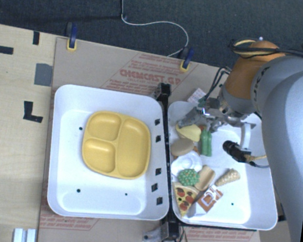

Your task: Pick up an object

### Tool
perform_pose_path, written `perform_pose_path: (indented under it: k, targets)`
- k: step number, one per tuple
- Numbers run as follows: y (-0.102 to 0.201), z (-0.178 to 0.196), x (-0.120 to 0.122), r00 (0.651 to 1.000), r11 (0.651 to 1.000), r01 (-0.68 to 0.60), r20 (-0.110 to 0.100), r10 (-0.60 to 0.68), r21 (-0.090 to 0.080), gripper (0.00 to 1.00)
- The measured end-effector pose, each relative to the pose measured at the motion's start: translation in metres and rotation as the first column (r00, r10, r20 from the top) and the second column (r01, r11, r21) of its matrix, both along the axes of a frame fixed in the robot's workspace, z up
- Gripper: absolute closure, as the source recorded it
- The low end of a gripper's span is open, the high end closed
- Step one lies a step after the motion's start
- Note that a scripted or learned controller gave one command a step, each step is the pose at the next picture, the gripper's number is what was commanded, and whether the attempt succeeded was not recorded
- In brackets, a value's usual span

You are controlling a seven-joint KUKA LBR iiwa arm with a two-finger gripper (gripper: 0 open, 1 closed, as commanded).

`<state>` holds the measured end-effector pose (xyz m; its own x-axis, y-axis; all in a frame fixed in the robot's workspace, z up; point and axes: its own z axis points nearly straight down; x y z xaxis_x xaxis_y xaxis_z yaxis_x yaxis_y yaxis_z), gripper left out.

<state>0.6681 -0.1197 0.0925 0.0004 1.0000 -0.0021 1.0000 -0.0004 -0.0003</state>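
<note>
Gripper (207,115): low over the far part of the right bin (256,213), wrist with orange band above it; whether it is spread or closed cannot be told from this view, and nothing is seen held. Landmark: green cylinder (206,143), a small dark-green, bottle-like toy, lying roughly lengthwise just below the gripper. Touching its left side: yellow wedge (190,132), pale yellow, cheese-like. Below and left of the cylinder: tan round piece (182,147), cookie-like. Further below: green bumpy cluster (188,177) on a small white disc; beside that, a tan bread-like stick (205,177) and an ice-cream cone (228,177); lowest, a pizza slice (185,197) and a red-and-white packet (210,198). Right of the cylinder: a black fitting (233,150) on a cable. Well to the left: left bin (61,149), bearing a yellow divided plate (117,144). Handling, judged: the cylinder is likely light, rigid plastic, smooth and apt to roll; best pinched across its narrow width at mid-length, the wedge crowding one side.
</note>
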Motion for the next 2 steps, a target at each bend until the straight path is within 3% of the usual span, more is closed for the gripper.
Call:
perform_pose_path:
  k: [1, 2]
  targets:
    - [0.023, -0.008, -0.005, 1.000, 1.000, -0.002, -0.001, 0.002, -0.001, 0.00]
    - [0.021, 0.004, -0.005, 1.000, 1.000, -0.001, -0.002, 0.001, -0.002, 1.00]
